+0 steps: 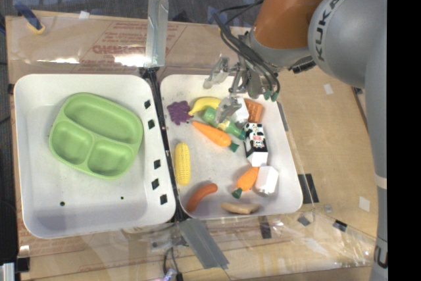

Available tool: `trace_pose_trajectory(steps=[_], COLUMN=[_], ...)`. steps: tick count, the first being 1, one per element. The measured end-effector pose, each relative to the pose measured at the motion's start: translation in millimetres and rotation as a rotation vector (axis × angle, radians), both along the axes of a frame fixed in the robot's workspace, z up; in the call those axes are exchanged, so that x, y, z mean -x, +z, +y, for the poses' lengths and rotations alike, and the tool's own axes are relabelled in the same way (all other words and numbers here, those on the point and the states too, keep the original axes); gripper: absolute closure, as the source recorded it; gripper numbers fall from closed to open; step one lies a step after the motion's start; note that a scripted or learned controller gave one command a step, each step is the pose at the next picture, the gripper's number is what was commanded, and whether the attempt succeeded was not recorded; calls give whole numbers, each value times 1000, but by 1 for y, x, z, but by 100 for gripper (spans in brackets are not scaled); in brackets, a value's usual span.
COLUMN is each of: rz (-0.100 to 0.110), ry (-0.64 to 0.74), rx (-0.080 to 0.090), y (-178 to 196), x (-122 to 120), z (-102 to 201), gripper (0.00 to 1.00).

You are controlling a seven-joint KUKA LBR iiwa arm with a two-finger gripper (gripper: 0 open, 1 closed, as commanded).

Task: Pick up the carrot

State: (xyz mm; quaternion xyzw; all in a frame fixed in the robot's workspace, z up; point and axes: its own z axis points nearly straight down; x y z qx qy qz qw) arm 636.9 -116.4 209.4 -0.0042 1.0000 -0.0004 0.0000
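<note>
The gripper (231, 94) hangs over the far part of the right bin (289, 171); its metal fingers point down among the toys, and whether they are spread or pressed together cannot be told. The grey arm (348, 29), with its glossy orange band, bends in from the right. Just below the gripper lies the carrot (212, 134), a smooth tapered orange piece with a green cap, its long axis diagonal, tip toward the upper left. A second small carrot (246, 179) lies nearer. The left bin (26, 161) holds a green divided plate (96, 135).
</note>
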Motion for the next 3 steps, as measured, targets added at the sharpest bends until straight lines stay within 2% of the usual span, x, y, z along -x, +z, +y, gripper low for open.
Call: trace_pose_trajectory(steps=[1, 2, 3], rz=[9, -1, -5], ry=[105, 112, 340], rx=[-3, -1, 1], y=[-116, -101, -33], x=[30, 26, 53], z=[14, 16, -8], gripper=[0, 100, 100])
